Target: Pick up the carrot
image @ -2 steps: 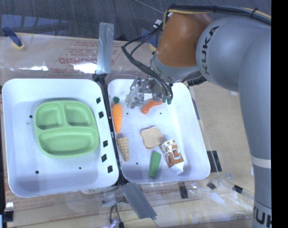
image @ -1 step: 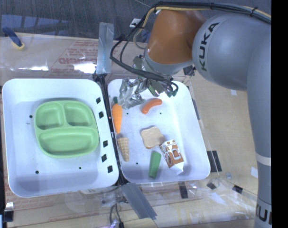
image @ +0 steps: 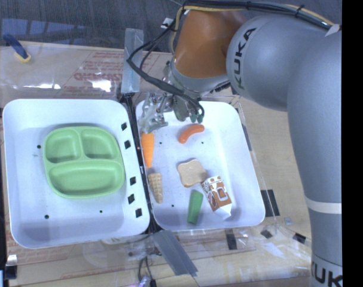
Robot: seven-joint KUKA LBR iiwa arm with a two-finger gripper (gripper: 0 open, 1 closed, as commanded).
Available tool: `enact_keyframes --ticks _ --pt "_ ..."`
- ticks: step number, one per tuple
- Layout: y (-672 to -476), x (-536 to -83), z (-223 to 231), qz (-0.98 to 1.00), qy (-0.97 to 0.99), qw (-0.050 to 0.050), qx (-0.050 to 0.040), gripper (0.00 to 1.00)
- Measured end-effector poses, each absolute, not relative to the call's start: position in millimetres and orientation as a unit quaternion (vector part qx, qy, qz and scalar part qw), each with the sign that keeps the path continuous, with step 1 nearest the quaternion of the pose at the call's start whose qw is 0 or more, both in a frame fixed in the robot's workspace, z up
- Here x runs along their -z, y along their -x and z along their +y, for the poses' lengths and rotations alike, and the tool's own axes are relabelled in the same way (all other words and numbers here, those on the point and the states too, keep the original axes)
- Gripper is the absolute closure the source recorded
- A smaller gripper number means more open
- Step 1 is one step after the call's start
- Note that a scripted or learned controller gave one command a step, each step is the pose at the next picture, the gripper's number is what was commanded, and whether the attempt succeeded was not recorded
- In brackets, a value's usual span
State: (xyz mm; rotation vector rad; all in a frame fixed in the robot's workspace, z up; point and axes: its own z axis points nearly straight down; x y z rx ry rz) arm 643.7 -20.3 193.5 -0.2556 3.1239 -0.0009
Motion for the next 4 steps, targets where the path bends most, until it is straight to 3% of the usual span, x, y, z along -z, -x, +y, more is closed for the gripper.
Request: enact_keyframes --ticks 1,2,3,4 --pt "-657.7 -193.5 -7.1 0.966 0.258 0.003 0.0005 1.00" --pt "-657.3 -193.7 15.8 1.000 0.015 0.002 0.0001 1.00" --pt "-657.0 -240.2 92.7 0.993 -0.114 0.002 -0.0006 1.00" --pt "-650.3 -237.2 161.8 1.000 -0.012 0.002 -0.0006 1.00"
